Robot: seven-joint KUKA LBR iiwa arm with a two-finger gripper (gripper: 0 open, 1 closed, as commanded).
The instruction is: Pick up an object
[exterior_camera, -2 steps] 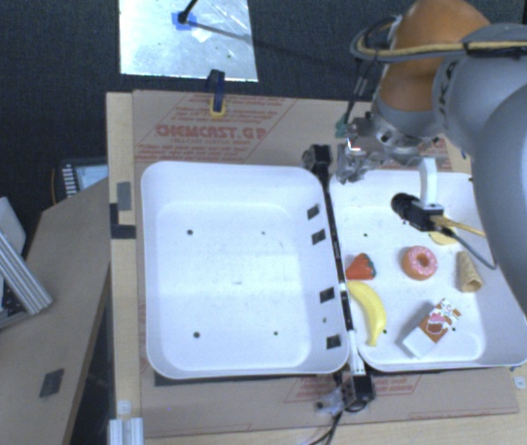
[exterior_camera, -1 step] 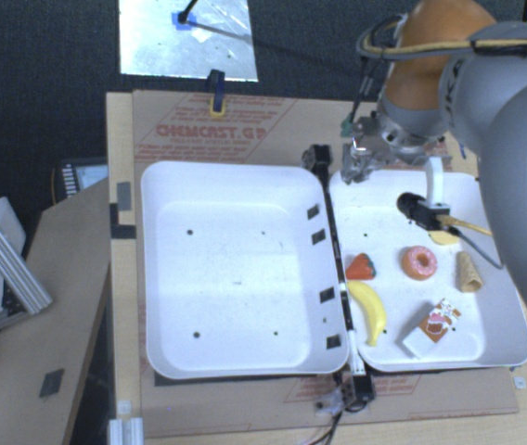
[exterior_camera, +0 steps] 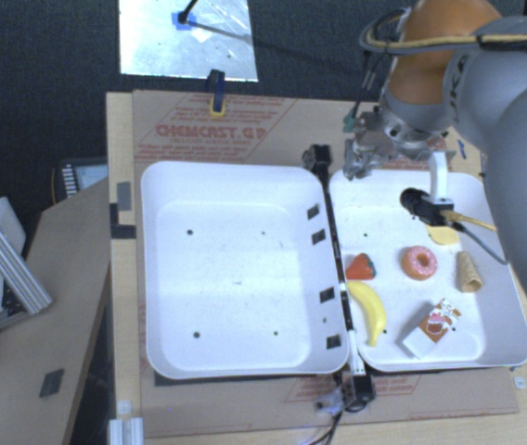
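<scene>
1. Camera view: saw two white bins side by side on a cardboard sheet point(exterior_camera: 217, 130), the left bin point(exterior_camera: 236, 281) and the right bin point(exterior_camera: 488, 334), with their inner edges touching.
2. Found the gripper point(exterior_camera: 360, 163) at the far left corner of the right bin, close to the seam between the bins. Could not tell whether the pincer was apart or together, nor whether it touched the bin floor.
3. Noted a strawberry point(exterior_camera: 361, 267) by the right bin's left edge, about midway along it.
4. Saw a banana point(exterior_camera: 368, 311) just nearward of the strawberry, lying lengthwise along the same left edge and reaching toward the near left corner.
5. Spotted a donut point(exterior_camera: 419, 263) lying flat near the middle of the right bin, to the right of the strawberry and apart from it.
6. Noted a cone point(exterior_camera: 469, 271) just beside the donut, on the side toward the right edge.
7. Found a small box point(exterior_camera: 435, 325), white with red print, near the near edge, right of the banana and not touching it.
8. Judged all five things well apart from the gripper, with the strawberry nearest to it.
</scene>
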